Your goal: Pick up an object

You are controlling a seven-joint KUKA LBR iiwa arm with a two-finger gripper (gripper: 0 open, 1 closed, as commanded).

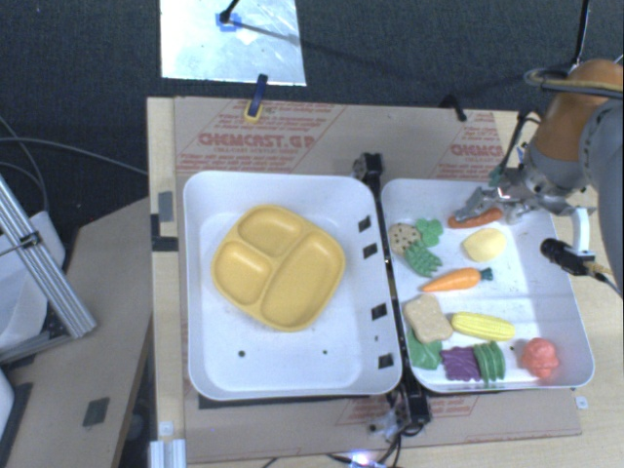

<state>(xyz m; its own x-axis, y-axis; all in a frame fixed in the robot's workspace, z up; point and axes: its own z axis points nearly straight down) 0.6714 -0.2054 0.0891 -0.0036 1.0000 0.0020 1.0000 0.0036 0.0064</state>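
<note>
My gripper (482, 204) hangs low over the far part of the right bin (565, 305), directly above a red-orange sausage-shaped piece (475, 220) and touching or nearly touching it. A pale yellow lump (485, 245) lies just in front of that piece. Below these are a carrot (453, 280), a corn cob (482, 327), a bread slice (427, 318), a pink-red fruit (539, 356), a purple piece (458, 362) and a green pepper (490, 360). A cookie (401, 235) and green leafy pieces (423, 247) lie by the bin's left wall.
The left bin (210, 359) holds a yellow divided plate (278, 266). A black divider with clips (382, 261) runs between the bins. The arm comes in over the right bin's far right corner. A shiny sheet (232, 27) lies beyond the bench.
</note>
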